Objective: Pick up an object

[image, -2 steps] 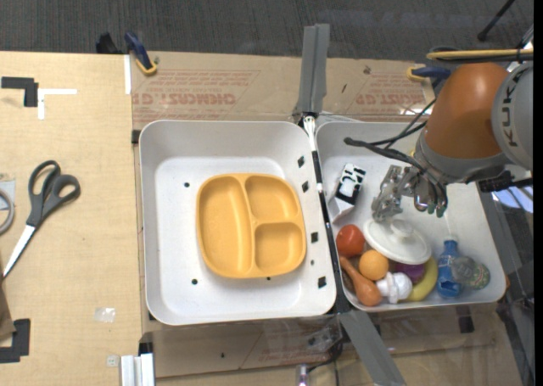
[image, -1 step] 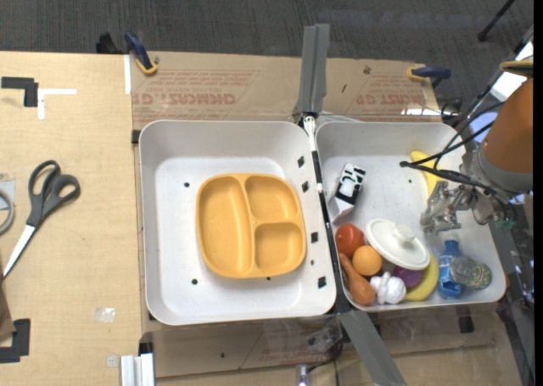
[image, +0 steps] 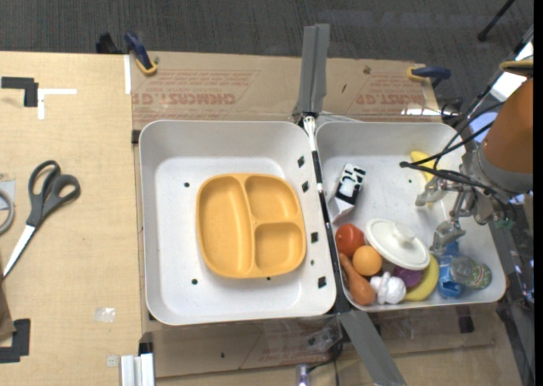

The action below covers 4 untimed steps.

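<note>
My gripper (image: 434,218) hangs low over the right side of the right bin (image: 386,148), its two metal fingers (image: 423,198) spread apart with nothing between them. Just left of it and below lies a white lid (image: 396,243). Along the bin's front edge crowd a red tomato (image: 347,237), an orange ball (image: 366,260), a carrot (image: 358,288), a white garlic-like piece (image: 390,289), a purple piece (image: 411,276), a banana (image: 426,281), a blue item (image: 449,286) and a clear cup (image: 471,273). A black-and-white box (image: 349,182) sits near the bin's left wall.
The left bin (image: 165,206) holds a yellow divided plate (image: 252,225). A small yellow item (image: 418,157) lies at the right bin's back. Scissors (image: 42,196) rest on the wooden bench at far left. Blue clamps (image: 140,53) pin the cardboard behind the bins.
</note>
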{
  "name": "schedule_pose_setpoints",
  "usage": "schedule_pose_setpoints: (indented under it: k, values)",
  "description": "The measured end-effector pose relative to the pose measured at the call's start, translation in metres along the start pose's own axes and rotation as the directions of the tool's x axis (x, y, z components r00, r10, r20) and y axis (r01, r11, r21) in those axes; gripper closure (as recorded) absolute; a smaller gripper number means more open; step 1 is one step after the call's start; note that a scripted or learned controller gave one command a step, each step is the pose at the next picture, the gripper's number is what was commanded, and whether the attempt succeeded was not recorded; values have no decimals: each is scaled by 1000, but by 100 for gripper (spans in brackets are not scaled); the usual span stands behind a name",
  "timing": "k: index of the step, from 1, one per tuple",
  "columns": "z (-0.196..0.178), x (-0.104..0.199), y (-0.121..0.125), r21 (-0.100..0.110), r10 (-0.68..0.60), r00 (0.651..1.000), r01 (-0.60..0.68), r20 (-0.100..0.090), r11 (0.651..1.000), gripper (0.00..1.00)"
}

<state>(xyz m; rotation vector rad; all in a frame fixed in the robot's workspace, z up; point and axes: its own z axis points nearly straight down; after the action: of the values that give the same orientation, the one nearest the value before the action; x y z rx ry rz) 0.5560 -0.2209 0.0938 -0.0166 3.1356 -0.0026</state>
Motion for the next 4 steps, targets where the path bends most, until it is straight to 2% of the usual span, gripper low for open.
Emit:
schedule_pose_setpoints:
  k: [1,2,3,4]
  values:
    - [1,75,0,-1,-23,1000,23,-3,1000,0]
    - [0,-13,7,-1,9,1000,-9,0,1000,0]
    - [0,58,3,-3,57,998,-57,2,998,0]
    - [0,-22,0,-1,112,994,-112,2,994,0]
